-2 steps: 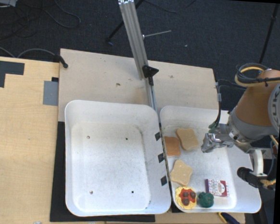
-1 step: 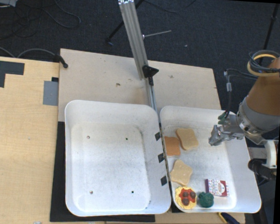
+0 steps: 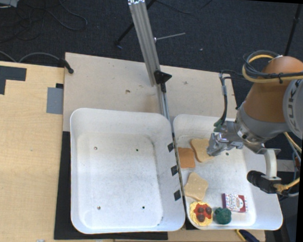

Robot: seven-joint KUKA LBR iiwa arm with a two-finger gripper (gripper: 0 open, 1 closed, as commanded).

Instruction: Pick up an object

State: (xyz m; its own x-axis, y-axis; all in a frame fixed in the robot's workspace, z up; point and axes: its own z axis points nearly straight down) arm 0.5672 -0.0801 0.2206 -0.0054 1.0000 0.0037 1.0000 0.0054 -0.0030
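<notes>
My claw (image 3: 216, 147) hangs over the pale bread (image 3: 200, 149) in the right bin (image 3: 261, 218); I cannot tell its state; nothing lifted yet, so the grasp remains to do.

dark carpet (image 3: 70, 23), pale wooden bench (image 3: 13, 149)

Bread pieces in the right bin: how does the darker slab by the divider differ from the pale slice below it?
The darker slab is orange-brown, the pale slice cream-tan. The darker slab looks squarish and sits against the divider; the pale slice is turned at an angle, a corner pointing toward the yellow plate. The darker slab lies nearer the gripper. Both lie flat on the right bin floor, ungrasped.
</notes>
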